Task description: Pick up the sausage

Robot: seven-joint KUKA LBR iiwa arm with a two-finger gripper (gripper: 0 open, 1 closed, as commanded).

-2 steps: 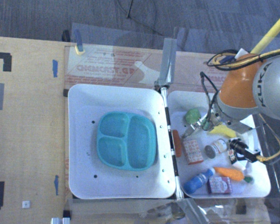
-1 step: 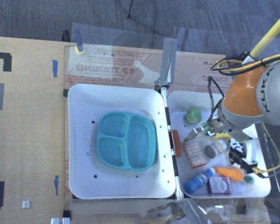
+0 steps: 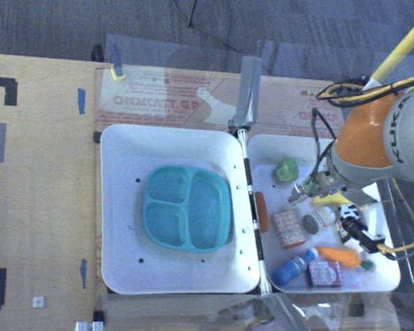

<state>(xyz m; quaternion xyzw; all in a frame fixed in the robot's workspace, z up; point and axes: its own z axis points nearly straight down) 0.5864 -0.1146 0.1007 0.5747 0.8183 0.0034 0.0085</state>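
Observation:
The sausage (image 3: 261, 210) is a thin reddish-brown stick. It lies lengthwise along the left wall of the right bin (image 3: 389, 281), flat on the floor. My gripper (image 3: 305, 191) hangs over the middle of that bin, a short way right of the sausage and slightly farther back. It is above a gap between the green lump and the small round tin. Nothing shows in its grip. The orange band of the arm (image 3: 362, 139) sits above and to the right of it.
Around the gripper lie a green lump (image 3: 286, 170), a patterned red box (image 3: 288, 228), a round tin (image 3: 319, 218), a yellow piece (image 3: 334, 199), a carrot (image 3: 341, 256), a blue bottle (image 3: 291, 268) and a purple box (image 3: 324, 273). A teal divided plate (image 3: 187, 208) sits in the left bin (image 3: 114, 190).

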